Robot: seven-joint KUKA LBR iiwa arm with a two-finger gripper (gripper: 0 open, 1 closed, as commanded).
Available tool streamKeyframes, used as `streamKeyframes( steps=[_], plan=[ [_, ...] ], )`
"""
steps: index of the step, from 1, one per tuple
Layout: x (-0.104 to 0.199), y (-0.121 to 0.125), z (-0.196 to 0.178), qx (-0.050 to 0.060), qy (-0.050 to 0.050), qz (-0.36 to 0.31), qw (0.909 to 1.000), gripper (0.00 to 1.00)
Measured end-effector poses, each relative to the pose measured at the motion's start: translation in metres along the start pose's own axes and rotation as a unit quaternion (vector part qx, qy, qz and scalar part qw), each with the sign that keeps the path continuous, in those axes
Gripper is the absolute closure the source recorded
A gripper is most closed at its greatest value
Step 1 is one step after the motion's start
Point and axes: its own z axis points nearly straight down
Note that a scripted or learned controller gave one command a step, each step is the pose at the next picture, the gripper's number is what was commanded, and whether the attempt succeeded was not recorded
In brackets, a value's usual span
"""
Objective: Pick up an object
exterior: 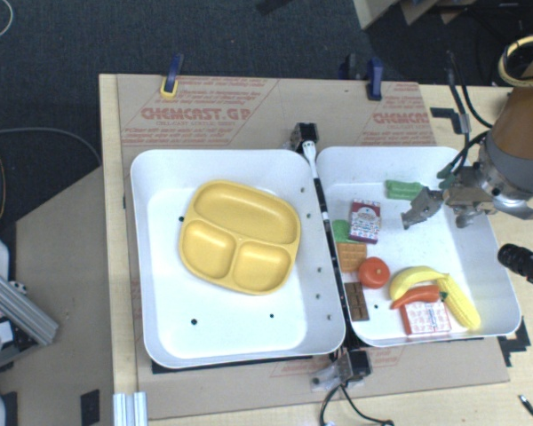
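End effector [437,208] hovered over right bin [480,247], fingers apart, gripping nothing; banana [426,280] and tomato [374,272] lay below-left (apart from it); yellow tray [239,235] in left bin [160,264].

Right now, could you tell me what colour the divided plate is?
Yellow, the divided plate in the camera view.

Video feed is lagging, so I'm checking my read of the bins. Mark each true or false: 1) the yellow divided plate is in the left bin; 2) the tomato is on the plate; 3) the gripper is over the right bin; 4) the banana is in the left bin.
1) True: the yellow divided plate lies in the left bin.
2) False: the tomato sits in the right bin.
3) True: the gripper hangs there.
4) False: the banana is in the right bin.
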Motion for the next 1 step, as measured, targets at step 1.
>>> streamKeyframes(
  steps=[1],
  plan=[
    [0.0005, 0.0025, -0.0075, -0.007, -0.001, -0.002, 1.0000, 0.00]
  ],
)
